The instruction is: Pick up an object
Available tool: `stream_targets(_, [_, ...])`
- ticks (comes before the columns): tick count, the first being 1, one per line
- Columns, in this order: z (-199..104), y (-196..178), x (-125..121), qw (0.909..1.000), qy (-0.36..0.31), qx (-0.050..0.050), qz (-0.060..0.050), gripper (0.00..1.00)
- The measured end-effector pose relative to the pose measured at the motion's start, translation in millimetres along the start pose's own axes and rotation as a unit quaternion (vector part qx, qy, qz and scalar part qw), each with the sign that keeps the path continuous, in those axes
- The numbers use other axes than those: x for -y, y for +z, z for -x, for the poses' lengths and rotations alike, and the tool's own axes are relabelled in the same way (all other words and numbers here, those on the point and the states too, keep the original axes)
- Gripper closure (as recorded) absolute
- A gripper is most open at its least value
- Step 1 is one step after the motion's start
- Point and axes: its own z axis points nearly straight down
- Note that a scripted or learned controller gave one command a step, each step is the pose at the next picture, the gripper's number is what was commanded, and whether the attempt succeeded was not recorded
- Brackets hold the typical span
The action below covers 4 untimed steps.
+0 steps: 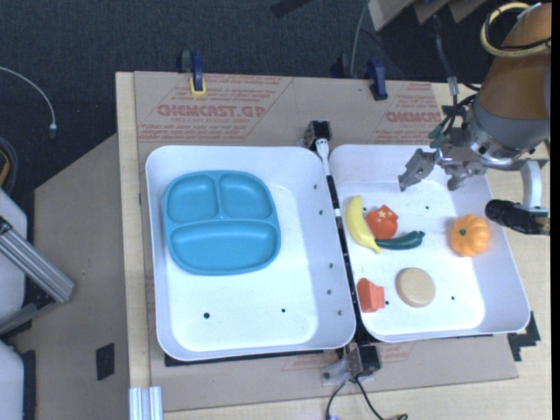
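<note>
Left bin [175, 322]: holds one blue sectioned plate [222, 222], three compartments, lying flat in the upper-left half of the bin. Rest of bin floor is bare white.

Right bin [499, 309]: six items. Yellow banana [358, 226] nearest the dividing wall, lying roughly top to bottom. Red tomato-like piece [381, 222] touching the banana's right side. Dark green pepper or similar [402, 241] just below the tomato, its left end against the banana; shape is small and hard to make out. Red block [370, 295] near the bin's lower-left corner. Round tan bun [415, 287] just right of the red block, apart from it. Orange pumpkin [470, 235] well right of the others, near the right wall.

Gripper [436, 172]: over the upper part of the right bin, above and apart from the items. Fingers spread, released, nothing between them. Arm's orange band at top right.

Both bins sit on a brown board on the tabletop [262, 103].
</note>
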Motion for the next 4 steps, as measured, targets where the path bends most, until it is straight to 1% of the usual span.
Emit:
stream_targets(1, [4,59,-6,1.0000,0.000,-0.001,-0.003,0.00])
stream_targets(2, [7,103,-3,1.0000,0.000,-0.001,-0.003,0.00])
stream_targets(3, [5,120,-7,1.0000,0.000,-0.003,0.003,0.00])
stream_targets(4, [7,105,-11,0.9999,-0.001,0.000,0.010,1.00])
